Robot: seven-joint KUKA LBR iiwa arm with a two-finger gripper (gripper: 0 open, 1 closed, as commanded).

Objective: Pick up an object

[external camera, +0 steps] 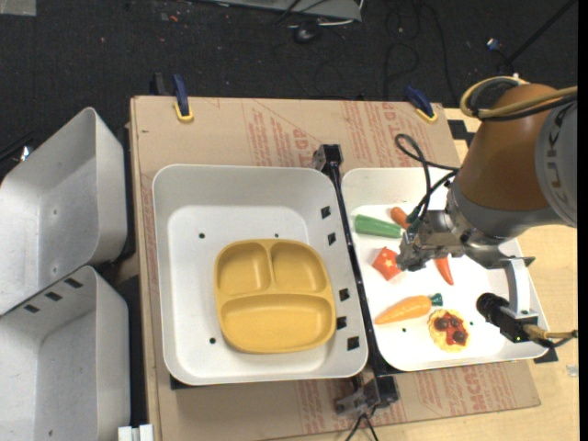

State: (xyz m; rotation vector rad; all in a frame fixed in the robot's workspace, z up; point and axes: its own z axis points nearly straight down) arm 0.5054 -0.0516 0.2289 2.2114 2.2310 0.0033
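- Currently the gripper [415,252] is seen low inside the right bin [487,352], just beside a small red piece [387,263]; whether it is open or closed cannot be told from this angle.
- Judged likely the nearest target, the red piece is taken to be a light, stiff plastic toy, smooth and a little slippery; it would best be pinched across its narrow sides.
- Also held in the right bin are a green piece [378,226], a toy carrot [404,310], a small orange-red piece [445,268] under the wrist, and a flat round toy with red topping [449,330].
- Lying in the left bin [179,200] is a yellow divided tray [274,294], flat and broad.
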